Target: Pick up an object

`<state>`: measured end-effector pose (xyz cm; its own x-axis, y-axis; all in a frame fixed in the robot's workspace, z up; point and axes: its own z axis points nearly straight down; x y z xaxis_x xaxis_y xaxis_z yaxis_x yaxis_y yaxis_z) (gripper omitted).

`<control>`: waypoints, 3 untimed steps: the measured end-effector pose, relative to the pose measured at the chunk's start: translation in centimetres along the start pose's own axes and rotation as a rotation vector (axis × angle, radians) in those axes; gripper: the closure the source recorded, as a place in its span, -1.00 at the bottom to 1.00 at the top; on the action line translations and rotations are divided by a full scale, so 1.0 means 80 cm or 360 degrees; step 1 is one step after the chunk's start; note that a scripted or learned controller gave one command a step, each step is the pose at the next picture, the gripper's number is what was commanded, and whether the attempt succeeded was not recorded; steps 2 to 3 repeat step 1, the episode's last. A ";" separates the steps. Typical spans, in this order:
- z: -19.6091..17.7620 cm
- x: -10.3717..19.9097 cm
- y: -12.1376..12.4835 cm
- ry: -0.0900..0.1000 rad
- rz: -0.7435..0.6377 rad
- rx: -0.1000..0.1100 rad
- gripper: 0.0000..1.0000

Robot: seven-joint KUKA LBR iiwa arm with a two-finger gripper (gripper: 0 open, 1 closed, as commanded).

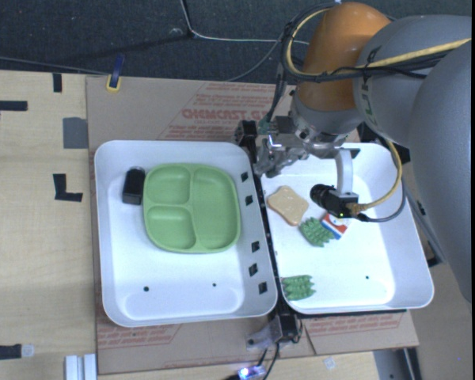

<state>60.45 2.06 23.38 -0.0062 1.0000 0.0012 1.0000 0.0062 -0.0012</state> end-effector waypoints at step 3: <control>0.006 0.077 0.005 0.0000 -0.0002 0.0001 1.00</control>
